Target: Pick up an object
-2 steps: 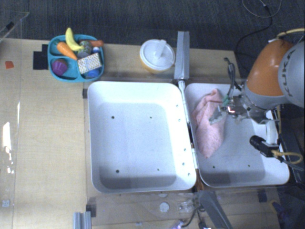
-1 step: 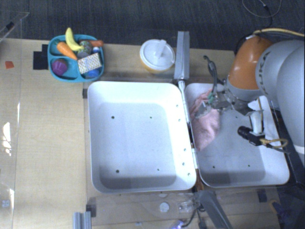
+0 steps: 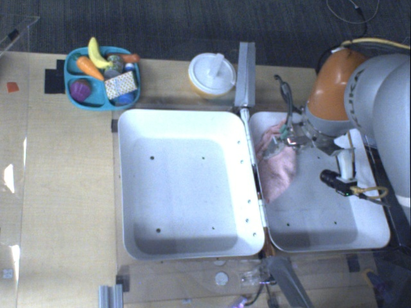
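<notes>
Hanging limp and crumpled, a soft pink cloth point(image 3: 277, 164) is pinched by closed gripper point(image 3: 280, 140) over right bin point(image 3: 334, 230).

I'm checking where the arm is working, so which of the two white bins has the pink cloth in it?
The right bin, the one the arm reaches over, holds the pink cloth against its left wall. The gripper is right above the cloth.

The arm point(image 3: 379, 92) is bulky, rounded and pale grey, with a glossy orange band point(image 3: 334, 85) bulging above the wrist. Thin dark cables loop off the wrist, and a yellow cable runs along its top. Black fittings sit underneath.
</notes>
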Robot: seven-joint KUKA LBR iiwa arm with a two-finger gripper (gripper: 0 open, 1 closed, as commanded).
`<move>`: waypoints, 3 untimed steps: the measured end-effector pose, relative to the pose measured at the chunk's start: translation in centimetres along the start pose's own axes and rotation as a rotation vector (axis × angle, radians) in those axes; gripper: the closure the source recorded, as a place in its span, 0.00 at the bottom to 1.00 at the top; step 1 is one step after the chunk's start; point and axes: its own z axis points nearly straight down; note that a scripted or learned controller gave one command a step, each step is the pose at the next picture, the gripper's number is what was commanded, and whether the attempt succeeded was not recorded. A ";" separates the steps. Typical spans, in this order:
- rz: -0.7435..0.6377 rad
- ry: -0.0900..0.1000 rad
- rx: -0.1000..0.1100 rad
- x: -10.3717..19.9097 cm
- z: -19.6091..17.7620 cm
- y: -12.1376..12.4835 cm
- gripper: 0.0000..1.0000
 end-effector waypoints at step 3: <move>-0.146 -0.003 -0.013 -3.1 -1.4 -2.9 1.00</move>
